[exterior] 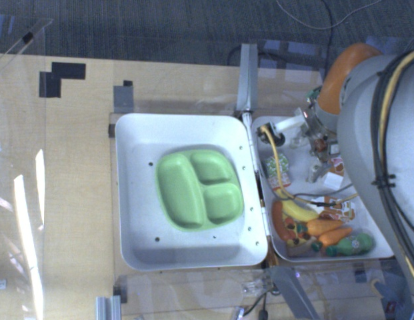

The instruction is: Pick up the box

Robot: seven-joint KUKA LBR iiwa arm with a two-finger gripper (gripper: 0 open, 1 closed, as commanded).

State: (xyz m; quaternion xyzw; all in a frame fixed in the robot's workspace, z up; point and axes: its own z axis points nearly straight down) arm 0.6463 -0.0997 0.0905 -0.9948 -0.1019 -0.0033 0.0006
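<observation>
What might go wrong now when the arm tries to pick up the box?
The right bin is crowded: a banana, a carrot and a green bottle lie packed together, so the gripper may catch the wrong item. A yellow cable crossing that bin could snag.

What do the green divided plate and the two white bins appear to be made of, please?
Green plate: likely moulded plastic, matte, judging by its uniform colour and soft rounded compartments. Left bin and right bin: probably plastic, smooth and slightly glossy, with rounded corners and faint highlights; painted metal cannot be ruled out.
</observation>
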